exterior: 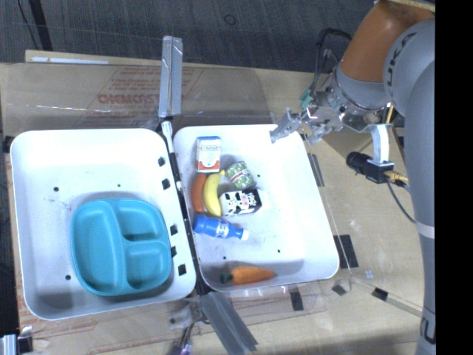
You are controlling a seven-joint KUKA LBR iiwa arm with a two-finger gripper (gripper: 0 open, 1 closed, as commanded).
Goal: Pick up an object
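Objects for picking are seen clustered in the right bin (pixel 314 220): a small carton (pixel 209 154), a banana (pixel 213 194), a green can (pixel 239 174), a black-and-white box (pixel 242 202), a blue bottle (pixel 219 229) and a carrot (pixel 250 275) by the near wall. The gripper (pixel 284 130) is held above the bin's far right corner, well apart from them; whether its fingers are open cannot be told, and nothing is seen between them. A blue divided tray (pixel 118 246) is shown in the left bin (pixel 44 161)

Grey arm (pixel 421 87) with an orange band (pixel 373 39), black cables, and a metallic gripper (pixel 284 129).
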